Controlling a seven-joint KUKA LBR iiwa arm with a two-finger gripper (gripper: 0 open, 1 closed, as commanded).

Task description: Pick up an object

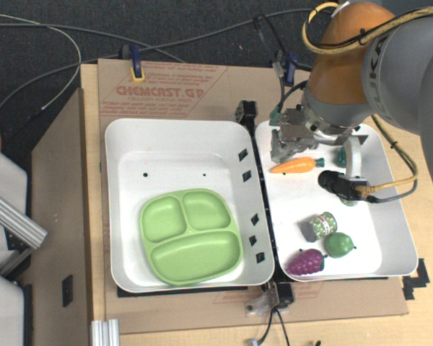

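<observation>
Gripper (pixel 287 148) sits just above the carrot (pixel 294 166); carrot's long axis runs left-right across the right bin (pixel 397 236). Jaws' opening: can't tell.

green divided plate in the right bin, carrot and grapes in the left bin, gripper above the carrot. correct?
Bins are swapped. The camera view shows the green divided plate in the left bin, and the carrot and grapes in the right bin. The gripper is indeed just above the carrot.

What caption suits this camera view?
Gripper hovers by a carrot in the right bin; green tray in the left.
</observation>
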